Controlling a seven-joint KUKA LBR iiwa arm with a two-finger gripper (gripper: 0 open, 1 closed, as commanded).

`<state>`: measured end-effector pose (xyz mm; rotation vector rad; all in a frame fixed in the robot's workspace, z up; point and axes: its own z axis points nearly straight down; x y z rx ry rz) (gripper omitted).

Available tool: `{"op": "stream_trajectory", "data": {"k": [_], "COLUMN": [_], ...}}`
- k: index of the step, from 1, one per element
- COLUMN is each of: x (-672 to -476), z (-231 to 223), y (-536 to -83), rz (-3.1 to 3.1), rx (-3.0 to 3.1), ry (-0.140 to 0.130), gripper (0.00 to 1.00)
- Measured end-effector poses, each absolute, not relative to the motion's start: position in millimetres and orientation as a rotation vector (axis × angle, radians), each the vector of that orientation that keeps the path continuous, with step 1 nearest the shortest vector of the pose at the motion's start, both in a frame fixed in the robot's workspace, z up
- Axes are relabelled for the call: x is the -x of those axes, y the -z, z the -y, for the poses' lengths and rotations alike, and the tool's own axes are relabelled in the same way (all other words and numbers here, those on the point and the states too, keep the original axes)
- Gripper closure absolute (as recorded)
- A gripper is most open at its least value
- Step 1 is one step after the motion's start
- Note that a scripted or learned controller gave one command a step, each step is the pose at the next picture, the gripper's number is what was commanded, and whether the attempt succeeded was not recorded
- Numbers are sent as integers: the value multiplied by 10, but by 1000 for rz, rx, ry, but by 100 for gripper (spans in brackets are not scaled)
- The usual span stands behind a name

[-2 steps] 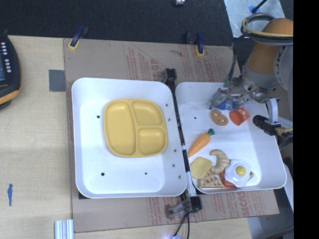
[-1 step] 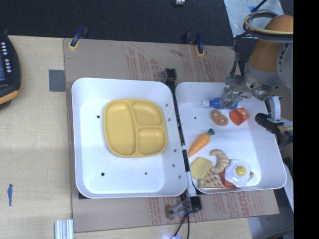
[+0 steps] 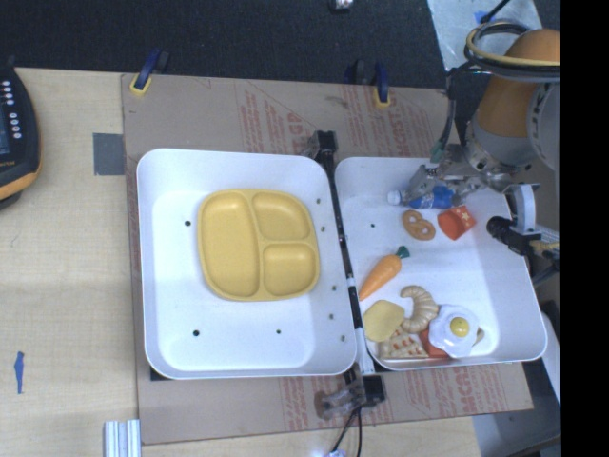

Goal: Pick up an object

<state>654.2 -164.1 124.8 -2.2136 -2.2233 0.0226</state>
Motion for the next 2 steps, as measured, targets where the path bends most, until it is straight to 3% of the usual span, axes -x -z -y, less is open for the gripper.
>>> {"op": "stream_trajectory", "data": {"k": [1, 2], "x": [-6292, -6313], "z": [1447, 1470], "y": [-897, -1032], "rz": [2219, 2222], "rx": [2214, 2219], "ry": [-9, -7], "gripper": [0, 100]}}
